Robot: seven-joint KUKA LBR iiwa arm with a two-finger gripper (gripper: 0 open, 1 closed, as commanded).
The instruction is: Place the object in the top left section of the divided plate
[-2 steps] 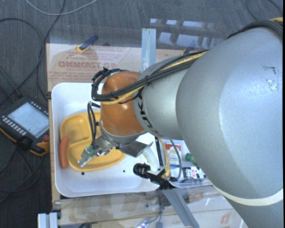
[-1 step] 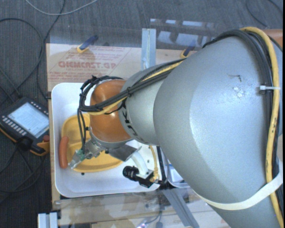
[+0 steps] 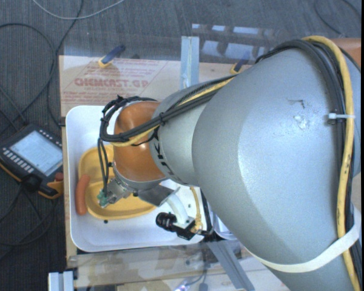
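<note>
A large grey robot arm (image 3: 267, 162) with an orange band above its wrist (image 3: 136, 141) is reaching in from the right and hanging over a shallow white plastic bin (image 3: 79, 235), its bulk covering most of the bin's right side. Beneath the wrist, a yellow divided plate (image 3: 130, 210) is lying in the bin, with much of its surface hidden by the arm, so its sections cannot be made out. An orange-red sausage-shaped object (image 3: 81, 194) is lying just beside the plate's left rim, apparently touching it, and looks to be resting on the bin floor rather than inside the plate. The gripper (image 3: 108, 196) is sitting low over the plate's left part, close to that object; whether it is released or clenched cannot be told from this angle. Black cables (image 3: 106, 123) are looping around the wrist, and a yellow hose (image 3: 346, 102) is running along the arm's upper casing. A brown cardboard sheet with red lettering (image 3: 121, 80) is covering the tabletop behind the bin, while a handheld control pendant with a grey screen and orange trim (image 3: 30, 156) is lying on the dark floor to the left.
</note>
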